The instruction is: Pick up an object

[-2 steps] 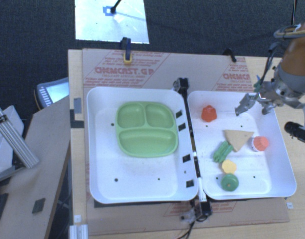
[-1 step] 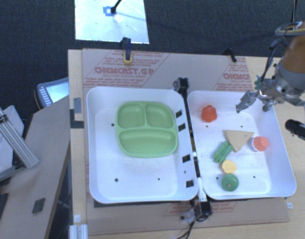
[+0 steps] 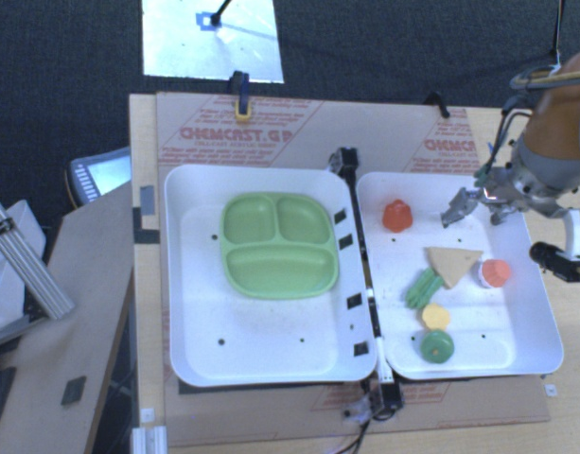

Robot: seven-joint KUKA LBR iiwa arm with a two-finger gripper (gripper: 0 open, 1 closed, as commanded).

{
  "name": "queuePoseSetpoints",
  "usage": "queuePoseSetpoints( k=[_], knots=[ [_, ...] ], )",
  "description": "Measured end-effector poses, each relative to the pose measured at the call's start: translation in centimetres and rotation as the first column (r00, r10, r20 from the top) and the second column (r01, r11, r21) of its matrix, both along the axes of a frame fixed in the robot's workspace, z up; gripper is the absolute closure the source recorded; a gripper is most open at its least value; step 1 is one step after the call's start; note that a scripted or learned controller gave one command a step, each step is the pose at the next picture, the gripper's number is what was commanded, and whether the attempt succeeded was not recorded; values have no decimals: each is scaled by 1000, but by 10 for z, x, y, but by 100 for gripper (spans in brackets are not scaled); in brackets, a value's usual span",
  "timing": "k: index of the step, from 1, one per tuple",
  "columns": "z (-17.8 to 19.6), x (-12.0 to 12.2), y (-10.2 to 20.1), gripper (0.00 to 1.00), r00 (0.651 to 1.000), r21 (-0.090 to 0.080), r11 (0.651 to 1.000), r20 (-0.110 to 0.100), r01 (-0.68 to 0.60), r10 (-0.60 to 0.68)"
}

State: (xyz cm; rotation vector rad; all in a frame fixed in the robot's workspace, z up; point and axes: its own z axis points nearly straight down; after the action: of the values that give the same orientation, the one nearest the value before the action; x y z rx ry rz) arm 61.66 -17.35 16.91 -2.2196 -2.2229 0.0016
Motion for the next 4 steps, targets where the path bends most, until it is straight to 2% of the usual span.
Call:
queuePoseSetpoints(
  k=[1,2,3,4],
  knots=[
    [-51,9,-4,0,1000,0,1000,0,-1,1],
    [-86,10,-4,0,1000,0,1000,1,-1,1],
    [-73,11,-4,100,1000,-1,1000,6,-2,2],
    [-20,23,1,100,1000,-1,1000,9,-3,4]
  ],
)
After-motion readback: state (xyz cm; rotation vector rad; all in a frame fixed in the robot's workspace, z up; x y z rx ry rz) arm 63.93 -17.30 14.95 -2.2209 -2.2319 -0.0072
